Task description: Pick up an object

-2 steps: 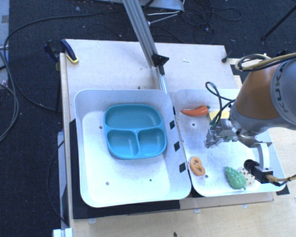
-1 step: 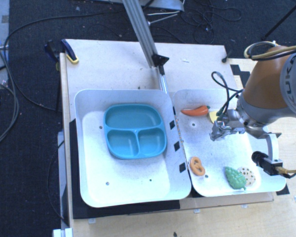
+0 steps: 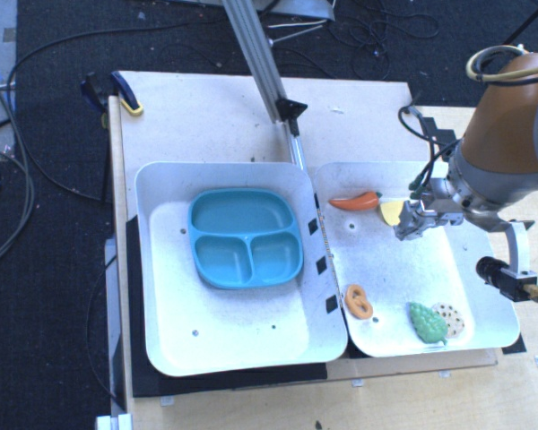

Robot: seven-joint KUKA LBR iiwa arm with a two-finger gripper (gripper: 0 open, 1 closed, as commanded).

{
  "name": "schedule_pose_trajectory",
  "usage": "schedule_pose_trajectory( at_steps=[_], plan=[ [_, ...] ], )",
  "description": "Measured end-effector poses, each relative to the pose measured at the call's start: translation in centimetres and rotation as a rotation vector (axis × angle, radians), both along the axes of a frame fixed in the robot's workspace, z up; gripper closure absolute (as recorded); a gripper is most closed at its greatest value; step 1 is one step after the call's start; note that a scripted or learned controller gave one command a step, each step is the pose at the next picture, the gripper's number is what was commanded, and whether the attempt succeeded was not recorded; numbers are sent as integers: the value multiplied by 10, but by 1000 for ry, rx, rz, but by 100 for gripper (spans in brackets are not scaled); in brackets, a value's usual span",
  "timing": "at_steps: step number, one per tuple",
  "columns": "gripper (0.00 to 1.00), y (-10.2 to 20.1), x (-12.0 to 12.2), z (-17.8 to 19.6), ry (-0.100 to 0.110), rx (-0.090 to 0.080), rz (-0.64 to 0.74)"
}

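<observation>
The right bin point(image 3: 386, 267) holds an orange carrot-like toy point(image 3: 355, 202) near its far edge, with a small yellow piece point(image 3: 391, 211) just to its right. An orange pretzel-shaped toy point(image 3: 358, 301) lies at the near left of that bin. At the near right lie a green leafy toy point(image 3: 428, 322) and a tan dotted cookie point(image 3: 448, 316). My gripper point(image 3: 407, 225) hangs at the far right of the bin, right beside the yellow piece. I see nothing held in it.
The left bin point(image 3: 161, 267) carries a blue divided plate point(image 3: 247, 237). A slanted metal pole point(image 3: 255, 47) rises behind the bins and ends at a black clamp point(image 3: 291, 112). Cables cross the dark floor at the back. The grey arm point(image 3: 502, 141) comes in from the right.
</observation>
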State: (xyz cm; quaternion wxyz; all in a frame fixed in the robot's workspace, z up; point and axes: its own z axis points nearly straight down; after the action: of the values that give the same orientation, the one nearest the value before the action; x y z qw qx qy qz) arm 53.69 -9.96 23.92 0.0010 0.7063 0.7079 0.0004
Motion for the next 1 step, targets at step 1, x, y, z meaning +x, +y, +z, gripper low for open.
schedule_pose_trajectory(
  at_steps=[1],
  plan=[
    [100, 52, 13, 8, 1, 1, 3]
  ],
)
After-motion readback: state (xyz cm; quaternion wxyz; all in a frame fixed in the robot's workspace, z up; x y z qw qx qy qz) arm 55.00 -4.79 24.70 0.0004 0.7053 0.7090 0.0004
